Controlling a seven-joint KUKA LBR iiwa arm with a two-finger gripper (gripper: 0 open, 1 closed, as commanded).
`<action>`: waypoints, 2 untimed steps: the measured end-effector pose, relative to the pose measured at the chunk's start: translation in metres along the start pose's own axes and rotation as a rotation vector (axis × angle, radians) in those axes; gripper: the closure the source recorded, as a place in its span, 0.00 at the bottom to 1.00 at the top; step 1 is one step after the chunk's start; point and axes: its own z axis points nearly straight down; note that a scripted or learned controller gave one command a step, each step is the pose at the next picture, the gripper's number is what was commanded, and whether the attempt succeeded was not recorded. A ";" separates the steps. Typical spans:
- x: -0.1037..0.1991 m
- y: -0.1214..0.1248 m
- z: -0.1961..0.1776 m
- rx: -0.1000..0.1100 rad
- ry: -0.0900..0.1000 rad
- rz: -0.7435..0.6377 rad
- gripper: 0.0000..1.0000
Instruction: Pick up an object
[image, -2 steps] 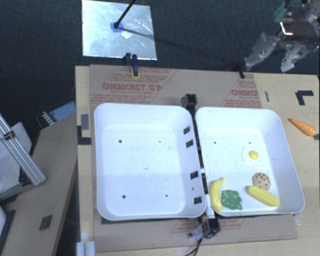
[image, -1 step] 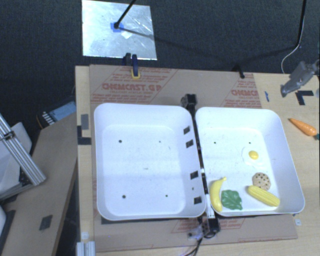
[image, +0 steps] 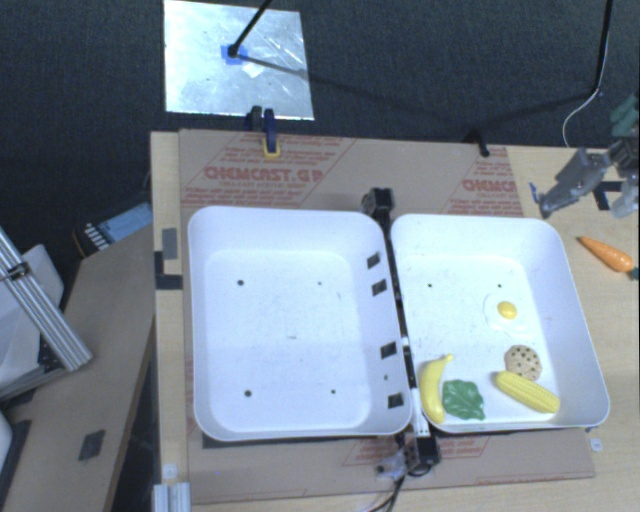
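So the stuff to grab is all sitting in the right bin (image: 560, 300): a banana (image: 432, 388) along the near left wall with a green leafy piece (image: 464, 399) touching it, a corn cob (image: 527, 392) near the front right corner, a cookie (image: 522, 360) just behind that, and a fried egg (image: 505, 311) further back. Nothing's lifted yet, everything's flat on the floor of the bin. The pincer (image: 570, 185) is parked well off past the bin's far right corner, over the bench (image: 430, 165), and honestly I can't tell how it's set. Basically the whole job is left: reach in, grasp, lift.
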 end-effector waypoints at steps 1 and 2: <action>-0.002 0.002 -0.011 -0.004 -0.001 -0.001 1.00; 0.018 0.056 0.274 0.017 0.000 0.004 1.00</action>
